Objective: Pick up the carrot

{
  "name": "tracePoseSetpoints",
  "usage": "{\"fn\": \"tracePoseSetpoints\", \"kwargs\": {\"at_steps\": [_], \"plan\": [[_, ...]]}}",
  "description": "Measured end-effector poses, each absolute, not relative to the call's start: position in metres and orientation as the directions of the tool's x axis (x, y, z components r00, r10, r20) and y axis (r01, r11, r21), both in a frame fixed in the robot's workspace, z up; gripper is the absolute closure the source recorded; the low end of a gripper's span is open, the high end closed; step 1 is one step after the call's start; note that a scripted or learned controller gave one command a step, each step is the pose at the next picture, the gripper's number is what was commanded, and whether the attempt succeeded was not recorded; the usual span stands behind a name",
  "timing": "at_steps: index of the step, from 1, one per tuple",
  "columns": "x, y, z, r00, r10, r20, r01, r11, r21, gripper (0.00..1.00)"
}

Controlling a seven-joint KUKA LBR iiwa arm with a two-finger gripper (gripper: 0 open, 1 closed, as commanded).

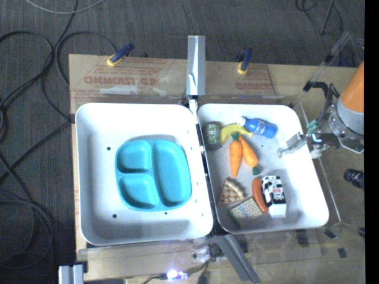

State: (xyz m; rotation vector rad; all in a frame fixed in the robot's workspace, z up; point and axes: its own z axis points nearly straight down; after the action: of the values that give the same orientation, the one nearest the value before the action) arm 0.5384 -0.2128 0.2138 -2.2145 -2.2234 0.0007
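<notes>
The 2 shallow white plastic bins sit side by side on the table, and the right-hand bin [308, 215] carries all the loose toys, crowded toward its left wall and near edge, so the arm reaching over its right rim has open floor below it. The orange plastic carrot [235, 157] lies near the far-left corner of that bin, its green tip touching a yellow banana [232, 131], with a second, shorter orange carrot piece [249, 154] pressed along its right side. It is long and tapered, narrowing toward the near edge. The metal hand [294, 144] hangs by the right rim, well apart from the carrot, with nothing in it; I cannot tell how far open it stands. The left-hand bin [95, 218] has a blue 3-part tray [154, 173].
</notes>
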Motion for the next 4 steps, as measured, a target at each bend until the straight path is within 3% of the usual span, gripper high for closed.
{"fn": "tracePoseSetpoints", "kwargs": {"at_steps": [1,2,3,4], "plan": [[0.527,-0.224,0.209,-0.226,0.974,-0.001,0.974,0.226,-0.002,0.0],[0.569,-0.186,0.089,-0.522,0.853,-0.008,0.853,0.522,0.005,0.0],[0.636,-0.135,0.088,-0.519,0.854,-0.002,0.854,0.519,-0.005,0.0],[0.638,-0.134,0.098,-0.522,0.853,-0.005,0.853,0.522,0.0,1.0]]}}
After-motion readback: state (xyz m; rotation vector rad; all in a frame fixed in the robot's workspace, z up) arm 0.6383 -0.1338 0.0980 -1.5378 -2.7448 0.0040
